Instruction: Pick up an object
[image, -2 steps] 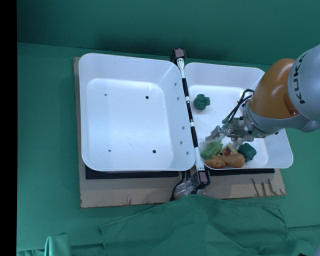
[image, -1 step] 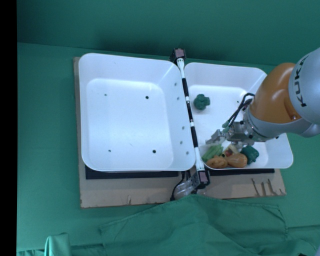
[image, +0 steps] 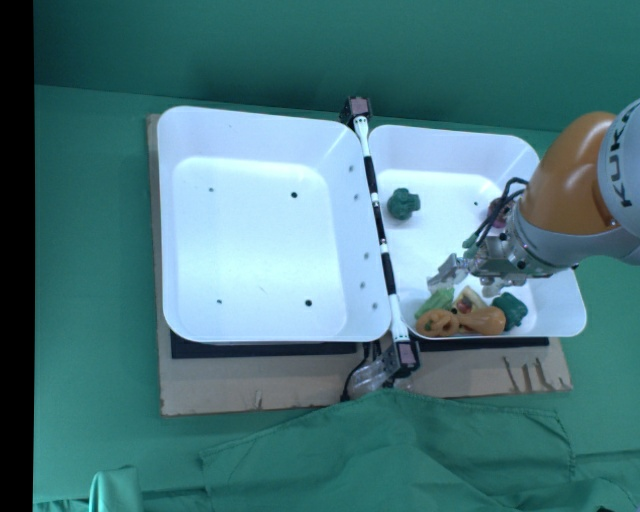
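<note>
Your grey arm with the orange band (image: 570, 180) reaches in over the right shallow white bin (image: 455, 150). The gripper (image: 450, 272) sits low near that bin's front edge, just above a cluster of small objects: a light green piece (image: 434, 300), an orange rounded piece (image: 438, 322), a second orange piece (image: 484, 320) and a dark green piece (image: 511, 308). I cannot tell whether it is released or clenched. A separate dark green lumpy object (image: 403, 203) lies near the bin's left wall. The left shallow white bin (image: 250, 215) adjoins it on the green-covered surface (image: 90, 250).
</note>
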